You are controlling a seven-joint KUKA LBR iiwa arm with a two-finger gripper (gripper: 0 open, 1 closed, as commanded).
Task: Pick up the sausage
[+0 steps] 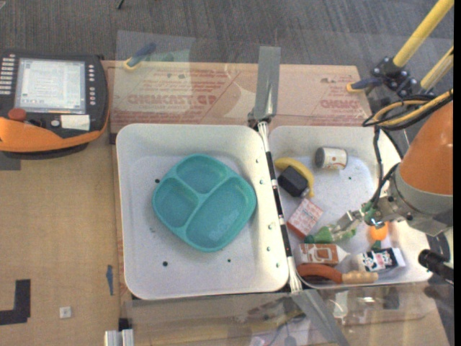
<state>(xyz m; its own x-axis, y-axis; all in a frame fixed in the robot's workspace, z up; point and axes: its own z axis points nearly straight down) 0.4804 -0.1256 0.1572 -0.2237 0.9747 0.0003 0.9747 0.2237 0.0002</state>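
The sausage (319, 272) is a reddish-brown curved piece lying near the front edge of the right bin (360, 175). My gripper (351, 221) hangs over the middle of that bin, up and to the right of the sausage and apart from it. It sits just beside a green toy (324, 233). Nothing of the sausage is at the gripper. The grey and orange arm (432, 171) comes in from the right.
The right bin also holds a banana (297, 167), a black block (293, 182), a small can (331, 157), a pink packet (305, 217), a small carton (320, 253), a tan stick (358, 276), an orange piece (378, 231) and a black-and-white box (380, 259). A teal divided plate (204, 202) lies in the left bin (137, 215).
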